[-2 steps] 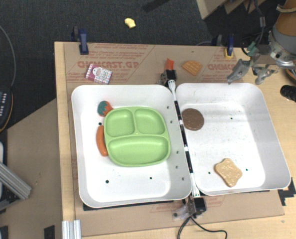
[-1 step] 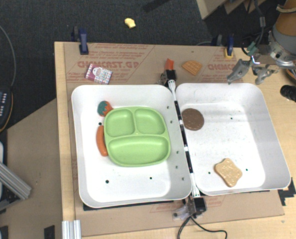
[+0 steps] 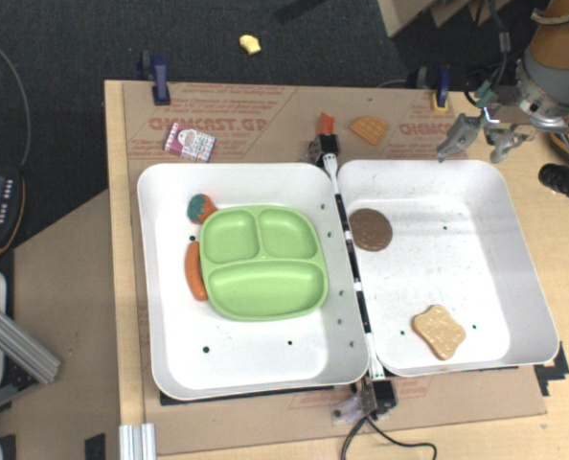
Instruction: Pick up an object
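Our tool (image 3: 478,137) hovers released and empty above the right bin's (image 3: 514,257) far rim. Nothing is picked yet; a brown disc (image 3: 370,229) and a cracker (image 3: 440,332) lie below.

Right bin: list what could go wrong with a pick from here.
1. The brown disc lies against the right bin's left wall, which may block a finger.
2. The tan cracker-like piece looks flat, so fingers may slide over it.
3. The end effector, fingers open, hovers past the bin's far rim, far from both.
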`<state>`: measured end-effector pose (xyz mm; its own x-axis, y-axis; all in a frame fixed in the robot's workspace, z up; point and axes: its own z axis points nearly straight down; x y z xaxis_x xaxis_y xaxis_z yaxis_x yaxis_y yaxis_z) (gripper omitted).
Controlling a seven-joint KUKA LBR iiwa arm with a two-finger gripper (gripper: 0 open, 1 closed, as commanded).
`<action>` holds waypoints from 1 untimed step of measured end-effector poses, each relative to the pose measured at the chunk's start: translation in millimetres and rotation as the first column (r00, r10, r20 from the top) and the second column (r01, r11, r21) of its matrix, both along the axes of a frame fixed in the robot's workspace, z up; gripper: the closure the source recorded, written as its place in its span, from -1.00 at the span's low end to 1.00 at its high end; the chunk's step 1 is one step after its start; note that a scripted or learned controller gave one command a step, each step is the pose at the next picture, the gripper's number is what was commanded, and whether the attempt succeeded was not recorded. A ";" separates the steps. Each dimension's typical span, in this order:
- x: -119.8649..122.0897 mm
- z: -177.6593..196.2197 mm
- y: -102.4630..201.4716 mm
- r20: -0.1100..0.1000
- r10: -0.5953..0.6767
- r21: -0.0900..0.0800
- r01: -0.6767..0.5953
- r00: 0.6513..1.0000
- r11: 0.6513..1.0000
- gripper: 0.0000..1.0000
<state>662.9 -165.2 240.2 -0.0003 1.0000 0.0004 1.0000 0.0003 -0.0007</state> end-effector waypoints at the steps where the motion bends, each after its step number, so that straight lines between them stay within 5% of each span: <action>1: 0.0 0.0 0.0 0.000 0.000 0.000 0.000 1.000 1.000 -1.00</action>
